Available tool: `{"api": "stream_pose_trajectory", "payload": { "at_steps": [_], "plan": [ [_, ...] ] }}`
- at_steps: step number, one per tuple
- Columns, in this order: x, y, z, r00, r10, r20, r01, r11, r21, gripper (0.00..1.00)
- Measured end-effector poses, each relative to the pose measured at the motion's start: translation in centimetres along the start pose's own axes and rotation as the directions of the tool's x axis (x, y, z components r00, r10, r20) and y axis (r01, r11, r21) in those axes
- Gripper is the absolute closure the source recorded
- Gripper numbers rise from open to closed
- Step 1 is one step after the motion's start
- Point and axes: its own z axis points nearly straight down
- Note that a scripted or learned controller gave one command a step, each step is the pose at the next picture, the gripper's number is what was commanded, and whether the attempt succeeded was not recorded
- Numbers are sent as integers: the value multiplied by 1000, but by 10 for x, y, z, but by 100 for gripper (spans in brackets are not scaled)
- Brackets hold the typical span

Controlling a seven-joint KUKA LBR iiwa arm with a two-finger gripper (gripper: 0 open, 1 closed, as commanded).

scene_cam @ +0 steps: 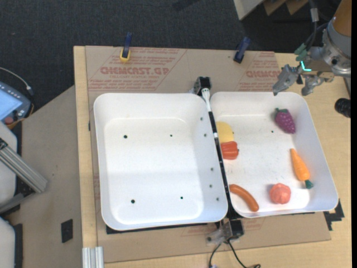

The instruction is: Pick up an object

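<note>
The right bin (262, 102) holds several toy foods: a purple grape bunch (284, 120), an orange carrot (299, 166), a red tomato-like piece (280, 193), an orange-red sausage (244, 197), a yellow piece (224, 131) and a red block (229, 149) against its left wall. My gripper (295, 84) hangs above the far right corner of this bin, just beyond the rim. Its fingers (281, 82) are spread, so it is open with nothing between them. The grapes lie closest to it, a little nearer the camera.
The left bin (100, 110) sits beside the right one, their walls touching along a black divider strip (212, 133). Both rest on a brown cardboard sheet (167, 66) held by a yellow clamp (126, 48) and a blue clamp (242, 49) at the far edge.
</note>
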Motion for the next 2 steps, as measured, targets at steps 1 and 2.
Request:
{"api": "stream_pose_trajectory", "payload": {
  "at_steps": [1, 2],
  "plan": [
    [0, 1, -11, 1000, -1, 1, 1, 1000, -5, 100],
    [85, -14, -125, 1000, -8, -8, 8, 1000, 6, 100]
  ]
}}
